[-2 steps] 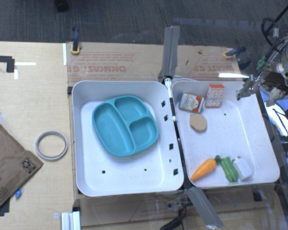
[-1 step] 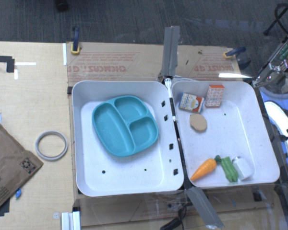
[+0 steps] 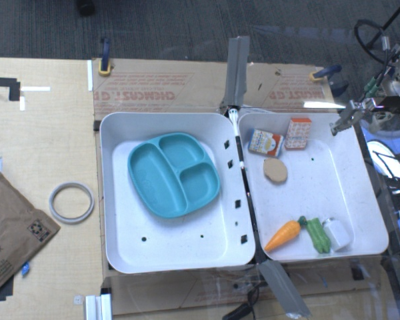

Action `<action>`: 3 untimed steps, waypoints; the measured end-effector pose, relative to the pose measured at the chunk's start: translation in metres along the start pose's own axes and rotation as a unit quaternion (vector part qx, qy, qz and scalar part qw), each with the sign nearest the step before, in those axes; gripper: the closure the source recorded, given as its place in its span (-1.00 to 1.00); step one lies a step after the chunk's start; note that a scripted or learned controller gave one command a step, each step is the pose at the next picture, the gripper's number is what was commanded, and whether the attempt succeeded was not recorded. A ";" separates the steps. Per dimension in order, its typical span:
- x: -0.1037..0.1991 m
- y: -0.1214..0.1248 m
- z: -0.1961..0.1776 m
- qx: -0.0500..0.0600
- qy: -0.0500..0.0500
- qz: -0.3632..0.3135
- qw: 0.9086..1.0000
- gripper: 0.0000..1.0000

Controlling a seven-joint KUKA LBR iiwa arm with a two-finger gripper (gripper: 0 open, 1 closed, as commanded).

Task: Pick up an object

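A roll of tape [image 3: 71, 201] lies on the counter [image 3: 40, 145] at far left. The left bin [image 3: 113, 245] holds a blue divided plate [image 3: 174, 175]. The right bin [image 3: 360, 192] holds two small cartons [image 3: 265, 142] [image 3: 297, 133] near its back wall, a tan disc [image 3: 275, 171] just in front of them, and a toy carrot [image 3: 283, 235], a green vegetable [image 3: 317, 235] and a white block [image 3: 337, 233] along its front. The tool [image 3: 350, 115] hangs above that bin's back right corner, gripping nothing visible; I cannot tell how far it is open.
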State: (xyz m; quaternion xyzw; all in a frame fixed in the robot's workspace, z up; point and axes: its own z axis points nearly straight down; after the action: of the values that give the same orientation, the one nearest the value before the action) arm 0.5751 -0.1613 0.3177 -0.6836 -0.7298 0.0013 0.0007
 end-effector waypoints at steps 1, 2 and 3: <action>-0.031 -0.052 -0.022 -0.002 0.000 0.078 0.997 -1.00; -0.011 -0.064 0.105 0.000 0.000 0.027 1.000 -1.00; 0.015 -0.096 0.227 -0.001 0.000 0.028 1.000 -1.00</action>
State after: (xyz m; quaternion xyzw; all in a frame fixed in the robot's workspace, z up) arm 0.4776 -0.1528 0.0912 -0.7041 -0.7101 0.0002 0.0002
